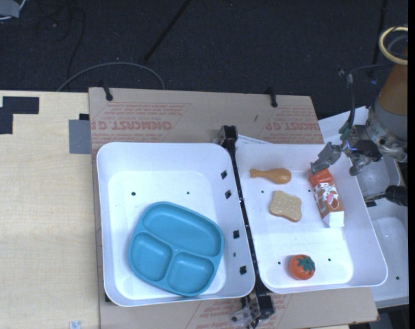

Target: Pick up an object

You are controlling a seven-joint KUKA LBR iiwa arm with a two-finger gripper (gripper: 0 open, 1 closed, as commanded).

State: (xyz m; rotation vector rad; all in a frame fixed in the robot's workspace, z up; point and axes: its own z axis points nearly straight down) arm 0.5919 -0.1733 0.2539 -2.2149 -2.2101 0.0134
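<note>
Blue and three-parted, a tray (pixel 174 248) lies in the left bin (pixel 118 157). Across the divider, the right bin (pixel 369 252) holds a drumstick (pixel 272 175) at the far side, a toast slice (pixel 286 206) near the middle, a tomato (pixel 301 266) nearest, and a red carton (pixel 327 196) to the right. My gripper (pixel 344 157) hovers over the carton's far end, fingers apart, holding nothing.

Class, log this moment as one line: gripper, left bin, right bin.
gripper: above carton's top end, right bin | left bin: blue tray | right bin: drumstick, cracker, carton, tomato
</note>
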